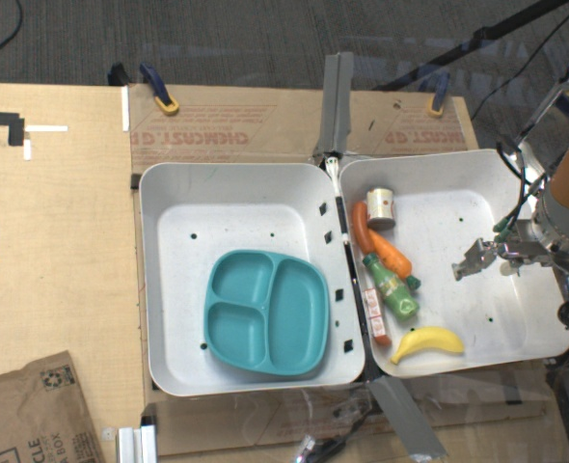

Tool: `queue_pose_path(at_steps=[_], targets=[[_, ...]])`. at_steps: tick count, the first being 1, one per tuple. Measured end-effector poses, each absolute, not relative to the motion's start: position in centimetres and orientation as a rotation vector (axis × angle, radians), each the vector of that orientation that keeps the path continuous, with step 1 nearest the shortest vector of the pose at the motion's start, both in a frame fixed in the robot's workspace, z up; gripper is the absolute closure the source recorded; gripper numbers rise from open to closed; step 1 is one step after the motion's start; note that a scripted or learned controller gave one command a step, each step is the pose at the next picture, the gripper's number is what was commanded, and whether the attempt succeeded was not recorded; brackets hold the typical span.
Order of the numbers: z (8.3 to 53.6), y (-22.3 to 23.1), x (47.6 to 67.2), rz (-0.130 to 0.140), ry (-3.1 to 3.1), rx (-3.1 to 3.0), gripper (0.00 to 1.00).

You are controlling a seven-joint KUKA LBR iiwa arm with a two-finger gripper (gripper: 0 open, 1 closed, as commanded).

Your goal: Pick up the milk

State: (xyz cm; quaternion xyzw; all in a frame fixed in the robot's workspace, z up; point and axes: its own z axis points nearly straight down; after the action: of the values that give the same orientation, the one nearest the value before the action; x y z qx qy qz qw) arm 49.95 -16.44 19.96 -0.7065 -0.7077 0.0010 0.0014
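- The bench (53, 258) carried two shallow white bins side by side, the left bin (169, 287) and the right bin (516, 340), with their inner walls touching.
- A teal divided plate (265, 312) with three compartments lay flat on the floor of the left bin, toward its near right corner.
- The claw (474, 258) reached in from the right and hung over bare floor in the right half of the right bin, well apart from the objects grouped along that bin's left side.
- The claw's fingers looked slightly parted with nothing between them, though at this size I could not tell their state for certain.
- The milk (379, 207), a small cylindrical container with a tan band, lay at the back left of the right bin, just above the other items.
- A hot dog (361, 226) lay against the left wall, with a carrot (391, 253) slanting beside it.
- A green bottle (392, 287) lay tilted below the carrot, touching it.
- A slim red and white packet (374, 312) lay along the left wall beside the bottle.
- A banana (427, 342) lay near the front edge of the right bin.
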Motion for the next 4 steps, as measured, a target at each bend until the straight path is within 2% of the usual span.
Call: queue_pose_path(at_steps=[1,2,4], targets=[[11.0,-13.6,56.7,-0.015,-2.417,-2.037,0.0],[10.9,-11.1,61.7,0.003,-2.281,-2.165,0.0],[10.2,-9.3,66.3,-0.015,-1.882,-2.529,0.0]])
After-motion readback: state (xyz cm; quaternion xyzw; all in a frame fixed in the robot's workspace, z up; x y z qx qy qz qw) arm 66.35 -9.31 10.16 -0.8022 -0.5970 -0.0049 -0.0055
